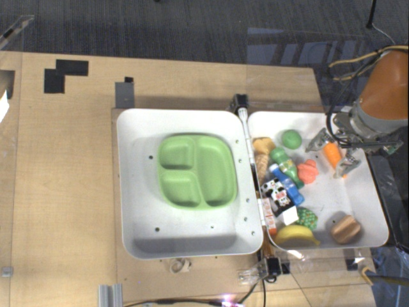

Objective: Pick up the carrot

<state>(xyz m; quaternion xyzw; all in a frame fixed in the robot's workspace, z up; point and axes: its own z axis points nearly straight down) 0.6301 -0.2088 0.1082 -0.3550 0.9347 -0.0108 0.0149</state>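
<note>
Dark carpet runs behind a pale wooden bench [64, 184], and on it sit my two shallow white bins side by side. From the camera view above, the left bin [137, 235] carries a green divided plate [195, 170] and little else. The right bin [370, 203] is where I am working, reaching in from the right with my orange band [386, 85] over its far corner.

My claw [333, 152] hangs low over the upper right part of that bin, its two grey fingers [317, 141] spread just wide enough to take the carrot [331, 153], which sits between them, orange and tilted. I judge that I have it pinched, though how firmly I cannot tell from this angle.

What worries me is the grip itself. The carrot looks smooth and tapered, so if my fingers close on the narrowing part it could squirt out as I lift, and drop back into the bin. It also seems held off-centre, which might let it swing or twist loose.

Clutter is the second risk. A pink piece [308, 171] lies just beside my nearer finger, and a green ball [291, 139] is near on the far side; a dropped carrot could roll in among these or against the blue bottle [285, 179]. The brown bread piece [345, 228], the banana [296, 235] and the bin wall stand well apart from me, so a straight lift should pass clear of them.
</note>
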